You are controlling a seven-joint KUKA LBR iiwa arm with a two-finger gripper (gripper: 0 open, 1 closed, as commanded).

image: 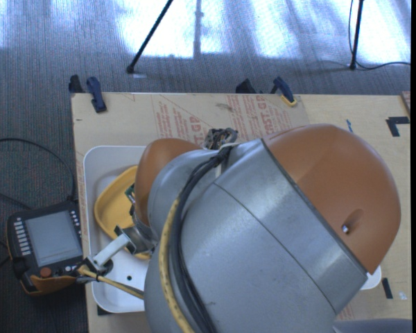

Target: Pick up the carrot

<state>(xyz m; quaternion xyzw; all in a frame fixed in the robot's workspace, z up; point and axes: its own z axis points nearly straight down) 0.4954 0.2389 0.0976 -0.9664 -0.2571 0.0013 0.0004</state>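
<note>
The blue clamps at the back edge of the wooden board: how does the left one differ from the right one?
The left clamp sits near the board's corner; the right clamp sits partway along the same edge. The left clamp looks all dark blue, while the right clamp shows a yellowish tip. The left clamp's handle leans up-left, as does the right clamp's. Both have a black clamp close beside them.

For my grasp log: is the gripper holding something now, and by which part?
It cannot be told: the arm hides the gripper over the left bin, and the carrot cannot be made out.

Faint red printing runs across the bench board (194,116), too blurred to read.
</note>
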